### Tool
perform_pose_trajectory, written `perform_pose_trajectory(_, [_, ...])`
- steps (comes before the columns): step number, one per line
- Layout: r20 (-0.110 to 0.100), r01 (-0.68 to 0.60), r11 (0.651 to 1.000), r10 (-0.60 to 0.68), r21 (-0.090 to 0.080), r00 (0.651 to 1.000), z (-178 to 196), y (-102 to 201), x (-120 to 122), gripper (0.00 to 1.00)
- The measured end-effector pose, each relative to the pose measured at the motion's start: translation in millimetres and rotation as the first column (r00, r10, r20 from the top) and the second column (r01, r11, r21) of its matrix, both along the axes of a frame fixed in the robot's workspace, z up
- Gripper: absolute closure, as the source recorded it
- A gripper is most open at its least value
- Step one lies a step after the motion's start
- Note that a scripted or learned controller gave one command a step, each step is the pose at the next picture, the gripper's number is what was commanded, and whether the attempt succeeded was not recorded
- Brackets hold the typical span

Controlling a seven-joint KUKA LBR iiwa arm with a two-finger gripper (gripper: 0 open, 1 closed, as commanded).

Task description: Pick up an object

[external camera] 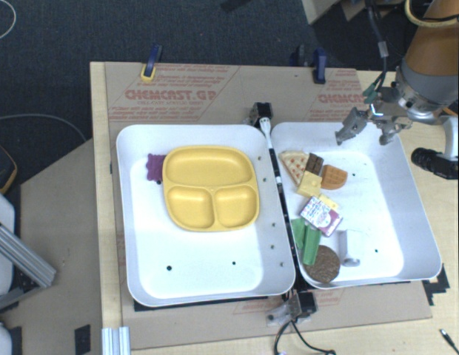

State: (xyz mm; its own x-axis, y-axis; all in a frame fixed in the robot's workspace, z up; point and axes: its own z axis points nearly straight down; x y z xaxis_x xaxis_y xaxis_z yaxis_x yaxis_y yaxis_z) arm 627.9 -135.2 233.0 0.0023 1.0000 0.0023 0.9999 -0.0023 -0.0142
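A: Left bin (141, 220) bears a yellow divided plate (211, 187), its long axis running left-right, hiding part of a purple thing (155, 167).

B: Right bin (396, 198): green pieces (306, 241) point top-to-bottom; pincer (369, 129) spread open, gripping nothing.

The arm (435, 46) enters at the two o'clock corner as a thick rounded body, its upper section coloured a warm orange-brown that gives way to a grey collar lower down. Below the collar sits a paler, silvery wrist block with small dark fittings and a touch of green and blue on its nine o'clock side. A thin dark cable runs down from twelve o'clock along the arm's nine o'clock flank toward that block, and a yellowish loop of hose curves over the top of the orange part. The gripper (371, 130) is made of dull grey metal, with two slim, angular fingers (350, 129) branching from the wrist block.
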Motion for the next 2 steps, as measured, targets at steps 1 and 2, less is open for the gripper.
perform_pose_trajectory(1, [0.013,-0.002,1.000,0.002,-0.002,1.000,8,0,3,0.00])
perform_pose_trajectory(2, [0.007,-0.001,1.000,0.001,-0.001,1.000,-42,-9,-2,0.00])
